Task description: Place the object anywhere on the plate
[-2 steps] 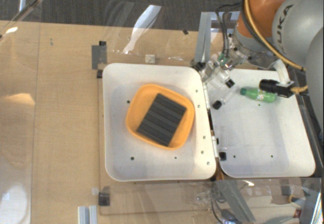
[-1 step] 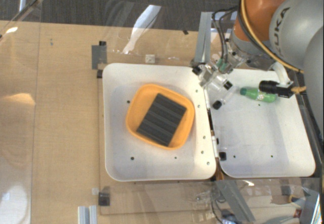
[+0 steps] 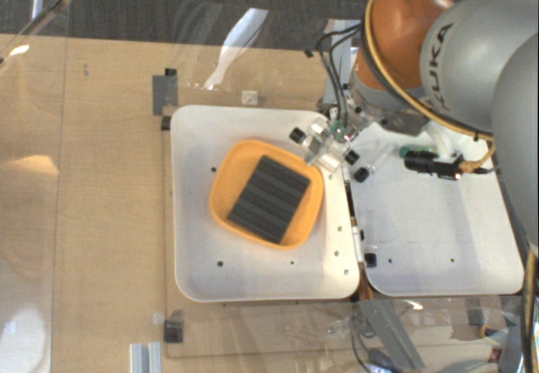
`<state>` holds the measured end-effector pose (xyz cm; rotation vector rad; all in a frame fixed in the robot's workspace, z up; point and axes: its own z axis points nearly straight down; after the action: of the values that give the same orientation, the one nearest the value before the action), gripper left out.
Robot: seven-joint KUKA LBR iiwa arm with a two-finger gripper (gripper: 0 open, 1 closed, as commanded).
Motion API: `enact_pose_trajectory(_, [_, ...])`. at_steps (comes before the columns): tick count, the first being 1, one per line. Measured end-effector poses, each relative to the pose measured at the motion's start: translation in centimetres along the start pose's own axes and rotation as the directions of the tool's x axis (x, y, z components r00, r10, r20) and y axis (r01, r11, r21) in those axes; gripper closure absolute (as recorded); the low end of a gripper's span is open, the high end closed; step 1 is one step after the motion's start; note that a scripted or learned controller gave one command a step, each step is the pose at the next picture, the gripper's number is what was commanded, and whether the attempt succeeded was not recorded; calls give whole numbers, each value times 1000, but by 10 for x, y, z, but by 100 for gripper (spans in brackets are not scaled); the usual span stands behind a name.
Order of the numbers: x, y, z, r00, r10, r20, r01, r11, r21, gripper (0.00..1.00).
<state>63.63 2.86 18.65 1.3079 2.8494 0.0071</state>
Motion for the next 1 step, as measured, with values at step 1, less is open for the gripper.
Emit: enact_pose_trajectory(1, [-1,2,-12,1000,-2,3,2,1000,-7,100])
